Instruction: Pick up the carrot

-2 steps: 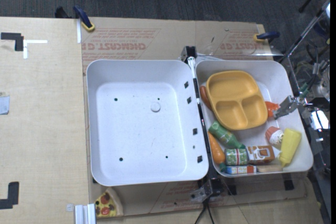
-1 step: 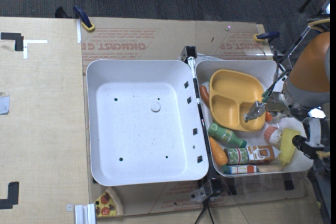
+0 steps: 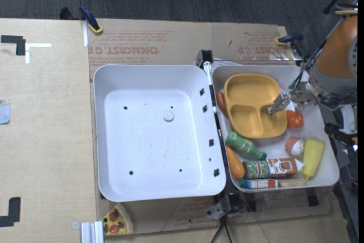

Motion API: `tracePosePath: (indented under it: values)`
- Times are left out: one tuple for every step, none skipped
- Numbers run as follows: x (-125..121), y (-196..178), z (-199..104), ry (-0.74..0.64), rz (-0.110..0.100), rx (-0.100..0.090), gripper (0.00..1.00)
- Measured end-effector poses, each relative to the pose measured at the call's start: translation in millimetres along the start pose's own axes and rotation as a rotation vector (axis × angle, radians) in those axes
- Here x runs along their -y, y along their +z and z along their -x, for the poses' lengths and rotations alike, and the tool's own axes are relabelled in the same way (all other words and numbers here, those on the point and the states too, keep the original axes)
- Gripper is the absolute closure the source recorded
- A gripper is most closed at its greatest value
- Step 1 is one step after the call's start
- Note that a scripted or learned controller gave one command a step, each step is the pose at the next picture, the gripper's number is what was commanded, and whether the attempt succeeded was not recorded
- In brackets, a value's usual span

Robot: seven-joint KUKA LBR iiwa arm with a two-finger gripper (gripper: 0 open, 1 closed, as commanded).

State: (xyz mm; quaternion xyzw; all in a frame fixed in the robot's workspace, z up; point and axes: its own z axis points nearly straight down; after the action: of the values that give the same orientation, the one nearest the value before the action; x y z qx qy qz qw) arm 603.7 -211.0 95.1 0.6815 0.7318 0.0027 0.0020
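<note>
Seemingly, the claw (image 3: 278, 104) touches the yellow tray (image 3: 250, 116), carrot (image 3: 235, 161) apart.

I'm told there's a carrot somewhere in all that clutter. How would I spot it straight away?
Look in the right-hand bin, the crowded one, along its left wall. Just below the green bottle lies the carrot, a short orange cone pointing down the wall. Its plain orange colour sets it apart from the printed cartons beside it.

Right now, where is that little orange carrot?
In the camera view, the orange carrot lies in the right-hand white bin, against its left wall near the front, just below the green bottle and left of the small carton.
</note>
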Motion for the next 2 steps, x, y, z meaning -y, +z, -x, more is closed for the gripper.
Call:
tracePosePath:
  values:
    - [-58, 3, 2, 0.291, -0.011, -0.014, 0.00]
    - [-59, 2, -52, 0.627, -0.009, 0.005, 0.00]
